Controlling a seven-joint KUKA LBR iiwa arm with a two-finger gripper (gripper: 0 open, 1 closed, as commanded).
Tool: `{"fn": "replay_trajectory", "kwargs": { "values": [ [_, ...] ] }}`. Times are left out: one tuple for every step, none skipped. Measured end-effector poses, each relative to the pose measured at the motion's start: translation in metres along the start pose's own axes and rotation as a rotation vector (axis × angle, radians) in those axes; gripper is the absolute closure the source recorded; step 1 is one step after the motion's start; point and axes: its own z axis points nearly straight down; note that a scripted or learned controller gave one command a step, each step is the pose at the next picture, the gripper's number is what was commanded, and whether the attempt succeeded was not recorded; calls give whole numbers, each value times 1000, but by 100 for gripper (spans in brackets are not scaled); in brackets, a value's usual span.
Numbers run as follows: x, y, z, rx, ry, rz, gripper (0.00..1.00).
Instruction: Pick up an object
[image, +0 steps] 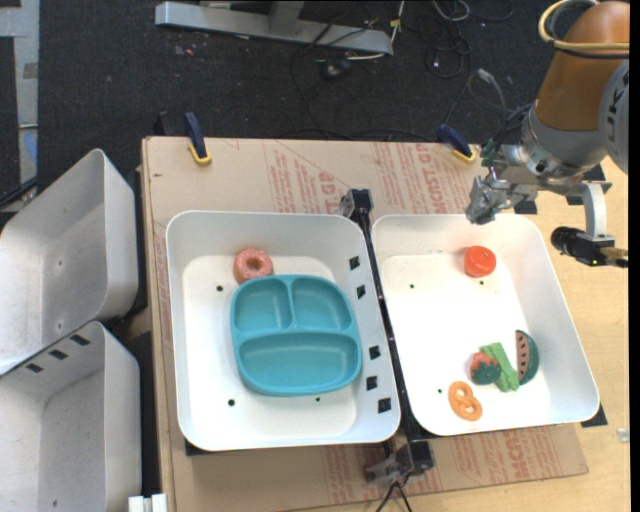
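Nearest, pretzel and watermelon slice crowd together; I'd centre my jaws over the lone orange piece first. Whether they're spread, I cannot tell.
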Motion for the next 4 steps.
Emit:
{"fn": "replay_trajectory", "kwargs": {
  "values": [
    [48, -4, -6, 7, 3, -3, 100],
    [101, -9, 8, 9, 4, -5, 100],
    [157, -10, 3, 7, 3, -5, 100],
    [211, -29, 12, 10, 3, -5, 100]
  ]
}}
